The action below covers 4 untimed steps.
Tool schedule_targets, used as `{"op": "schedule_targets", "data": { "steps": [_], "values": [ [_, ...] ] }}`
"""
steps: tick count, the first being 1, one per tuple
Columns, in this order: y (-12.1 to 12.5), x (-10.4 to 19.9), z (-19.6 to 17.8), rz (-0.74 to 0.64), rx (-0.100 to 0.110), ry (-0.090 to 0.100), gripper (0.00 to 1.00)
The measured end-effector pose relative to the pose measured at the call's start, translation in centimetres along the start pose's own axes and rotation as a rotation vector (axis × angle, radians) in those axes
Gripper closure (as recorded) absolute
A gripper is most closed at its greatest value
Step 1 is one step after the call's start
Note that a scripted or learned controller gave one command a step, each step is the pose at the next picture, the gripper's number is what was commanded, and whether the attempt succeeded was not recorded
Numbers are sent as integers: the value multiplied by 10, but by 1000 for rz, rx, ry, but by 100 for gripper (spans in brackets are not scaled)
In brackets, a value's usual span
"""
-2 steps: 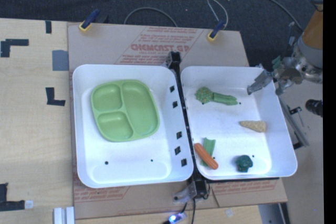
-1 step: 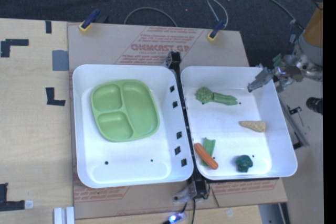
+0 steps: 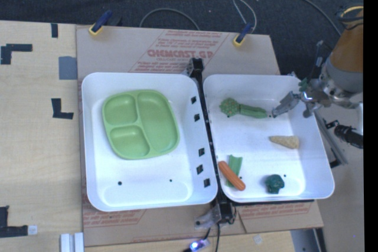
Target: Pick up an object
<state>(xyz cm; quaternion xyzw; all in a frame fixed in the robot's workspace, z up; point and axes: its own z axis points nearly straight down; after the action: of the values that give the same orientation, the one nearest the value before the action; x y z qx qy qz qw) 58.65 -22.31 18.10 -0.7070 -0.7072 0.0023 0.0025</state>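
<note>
The right bin (image 3: 313,186) holds a green broccoli stalk (image 3: 241,108) at the back, a tan wedge (image 3: 284,141) in the middle right, an orange carrot (image 3: 231,175) beside a light green strip (image 3: 236,162) at the front left, and a dark green lump (image 3: 274,183) at the front. My gripper (image 3: 295,108) hangs over the bin's back right part, open, with nothing between its fingers. Its left finger (image 3: 284,105) points toward the broccoli's stalk end, a short gap away.
The left bin (image 3: 94,186) carries a green divided plate (image 3: 140,124). A black divider (image 3: 204,138) joins the two bins. Clamps (image 3: 100,23) and cables lie behind the bins on the brown board.
</note>
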Motion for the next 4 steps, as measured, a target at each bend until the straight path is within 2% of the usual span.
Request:
{"op": "schedule_targets", "data": {
  "steps": [2,3,4],
  "values": [
    [-7,8,99,-1,-3,-2,0],
    [-6,8,87,-2,-7,-4,100],
    [-11,7,45,0,-6,1,100]
  ]
}}
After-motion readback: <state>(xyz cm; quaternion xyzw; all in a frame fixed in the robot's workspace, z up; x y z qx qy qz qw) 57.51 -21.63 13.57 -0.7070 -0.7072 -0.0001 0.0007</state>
